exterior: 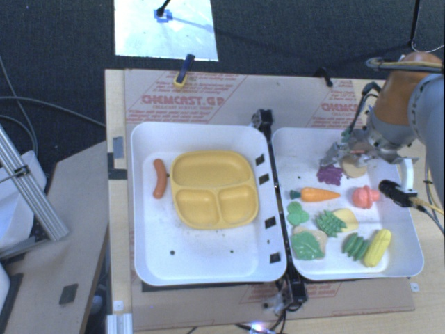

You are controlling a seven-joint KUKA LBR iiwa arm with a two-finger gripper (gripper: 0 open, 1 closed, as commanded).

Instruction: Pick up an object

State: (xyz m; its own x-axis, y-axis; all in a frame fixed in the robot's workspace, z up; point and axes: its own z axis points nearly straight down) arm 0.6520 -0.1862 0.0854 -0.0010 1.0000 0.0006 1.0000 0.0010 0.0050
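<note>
The right bin (410, 256) holds several toy foods: purple grapes (331, 175), a carrot (320, 195), a pink fruit (363, 197), a green broccoli piece (297, 214), a spiky green leaf (329, 223), a pale yellow piece (348, 218), a lettuce piece (306, 245), green beans (354, 245) and a corn cob (377, 248). My gripper (343, 152) hangs low over the bin's far part, just above and right of the grapes, beside a tan piece (354, 168). Nothing is seen in its grasp.
The left bin (142, 256) holds a yellow divided plate (212, 188) and a small sausage (160, 178) to its left. The grey arm with its orange band (407, 82) crosses the right bin's far right corner. A black part (393, 192) juts out near the pink fruit.
</note>
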